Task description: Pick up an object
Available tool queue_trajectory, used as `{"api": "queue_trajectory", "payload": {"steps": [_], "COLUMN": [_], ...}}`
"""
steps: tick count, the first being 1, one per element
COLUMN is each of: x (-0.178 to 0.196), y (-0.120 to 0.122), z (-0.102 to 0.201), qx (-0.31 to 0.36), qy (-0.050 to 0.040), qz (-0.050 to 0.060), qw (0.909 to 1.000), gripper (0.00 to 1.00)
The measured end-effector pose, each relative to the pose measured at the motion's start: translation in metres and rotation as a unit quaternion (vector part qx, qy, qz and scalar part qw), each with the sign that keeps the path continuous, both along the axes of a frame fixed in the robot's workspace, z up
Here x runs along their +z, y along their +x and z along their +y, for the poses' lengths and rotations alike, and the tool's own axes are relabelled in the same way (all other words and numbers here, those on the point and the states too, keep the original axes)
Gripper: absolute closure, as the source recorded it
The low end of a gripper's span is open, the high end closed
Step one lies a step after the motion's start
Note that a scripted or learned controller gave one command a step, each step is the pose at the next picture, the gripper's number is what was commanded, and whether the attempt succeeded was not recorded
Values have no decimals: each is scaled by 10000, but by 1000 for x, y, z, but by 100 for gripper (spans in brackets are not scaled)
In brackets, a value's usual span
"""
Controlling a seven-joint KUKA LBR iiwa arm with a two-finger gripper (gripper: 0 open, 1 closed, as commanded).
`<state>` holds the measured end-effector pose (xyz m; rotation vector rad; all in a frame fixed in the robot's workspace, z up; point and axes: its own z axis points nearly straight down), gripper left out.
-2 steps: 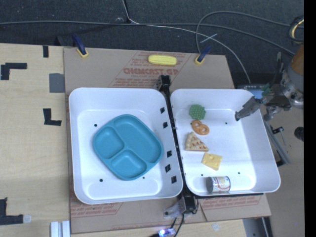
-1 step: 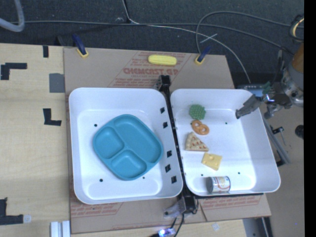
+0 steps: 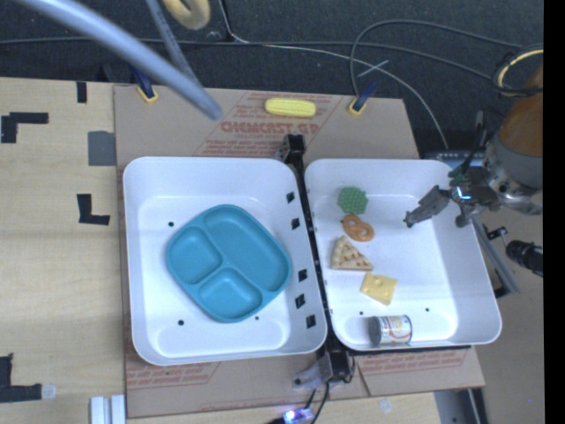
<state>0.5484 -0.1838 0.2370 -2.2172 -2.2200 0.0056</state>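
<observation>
A wooden surface [image 3: 53, 263] carries a sheet of cardboard [image 3: 256, 126] with two white bins side by side. The left bin [image 3: 146, 325] holds a blue plate [image 3: 228, 261] with three compartments, lying flat near its middle. A yellow piece [image 3: 290, 108] lies on the cardboard behind the bins. The right bin [image 3: 459, 312] holds five small things along its left half: a green bushy piece [image 3: 352, 200] at the back, then a brown pretzel [image 3: 357, 229], a tan pizza slice [image 3: 349, 256], a yellow cheese wedge [image 3: 379, 287], and a small can [image 3: 390, 329] on its side at the front. The jaws [image 3: 439, 207] hang over the bin's back right part, spread apart with nothing between them, well apart from all five things.
</observation>
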Motion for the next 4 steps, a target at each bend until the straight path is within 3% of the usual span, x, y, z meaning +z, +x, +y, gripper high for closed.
{"api": "queue_trajectory", "payload": {"steps": [2,3,4], "x": [-103,-90,-47], "y": [-15,-13,-16], "z": [-7,-7,-4], "qx": [-5,5,0], "qy": [1,-1,-5], "qz": [7,-16,-39], "qw": [10000,10000,10000], "gripper": [0,100,100]}}
